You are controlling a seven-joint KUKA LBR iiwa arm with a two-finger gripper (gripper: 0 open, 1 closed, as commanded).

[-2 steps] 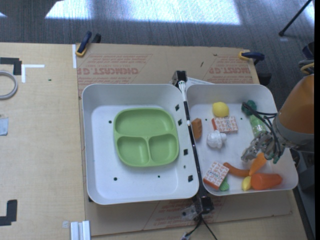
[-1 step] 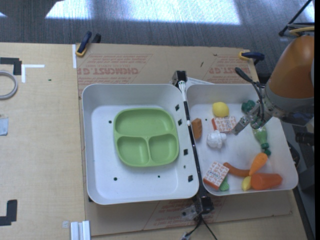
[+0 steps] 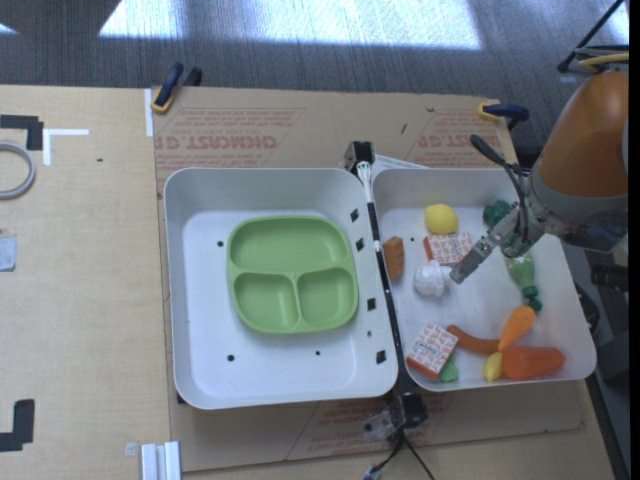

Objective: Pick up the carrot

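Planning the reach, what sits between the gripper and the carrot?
In the camera view, mostly bare white bin floor separates the gripper from the carrot; nothing stands directly between.

We look down from one fixed camera set high above the worktop, tilted a little so the far floor shows along the top. It stands back enough that we take in both white bins, the left bin and the right bin, with the arm entering from the right.
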